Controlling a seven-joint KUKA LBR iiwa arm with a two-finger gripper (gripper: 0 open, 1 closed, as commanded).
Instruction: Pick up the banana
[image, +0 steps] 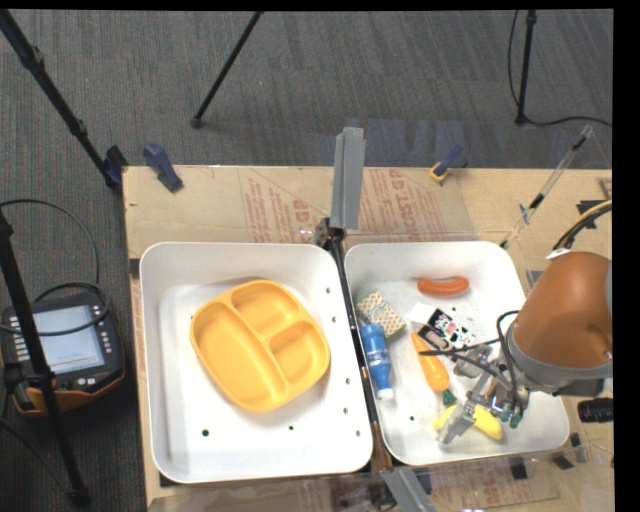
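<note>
Gripper (478, 412) low in right bin (400, 262), fingers closed around yellow banana (487, 426) near front edge; carrot (433, 370) just beside

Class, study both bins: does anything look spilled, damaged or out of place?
Nothing stands out. The yellow divided plate lies flat in the left bin; the blue bottle, carrot, sausage and banana lie loose in the right bin.
</note>
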